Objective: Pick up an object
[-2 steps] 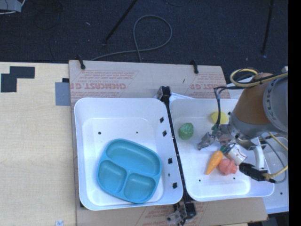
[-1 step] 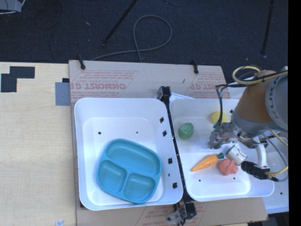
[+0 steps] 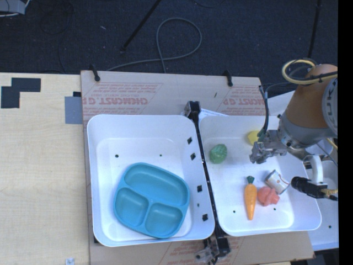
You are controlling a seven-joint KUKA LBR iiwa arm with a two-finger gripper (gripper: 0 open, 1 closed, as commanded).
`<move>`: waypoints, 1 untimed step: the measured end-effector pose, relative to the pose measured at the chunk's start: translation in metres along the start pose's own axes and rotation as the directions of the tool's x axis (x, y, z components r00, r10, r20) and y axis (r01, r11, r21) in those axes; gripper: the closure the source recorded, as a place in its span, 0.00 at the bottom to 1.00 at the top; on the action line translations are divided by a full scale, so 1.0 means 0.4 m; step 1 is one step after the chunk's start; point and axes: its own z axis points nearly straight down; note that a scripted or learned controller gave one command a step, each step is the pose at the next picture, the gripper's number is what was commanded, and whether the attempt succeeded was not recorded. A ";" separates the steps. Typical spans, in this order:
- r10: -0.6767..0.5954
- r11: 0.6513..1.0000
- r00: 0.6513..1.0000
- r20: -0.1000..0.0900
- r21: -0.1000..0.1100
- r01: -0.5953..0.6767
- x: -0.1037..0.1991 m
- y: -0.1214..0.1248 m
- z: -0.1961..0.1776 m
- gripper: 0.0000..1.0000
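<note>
two shallow white plastic bins (image 3: pixel 99 148) sit on a pale wooden bench (image 3: pixel 38 175), dark floor with cables (image 3: pixel 176 32) behind. the metal gripper (image 3: pixel 259 153) hovers in the right bin; its state is unclear. an orange plastic carrot (image 3: pixel 250 200) lies nearby.

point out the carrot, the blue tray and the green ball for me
carrot (image 3: pixel 250 201), camera view, on the middle of its orange body
blue tray (image 3: pixel 151 199), camera view, on the ridge where its compartments meet
green ball (image 3: pixel 218 153), camera view, on the middle of its top
</note>
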 end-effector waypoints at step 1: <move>0.000 1.000 1.000 0.000 0.000 0.000 -0.002 0.001 -0.131 1.00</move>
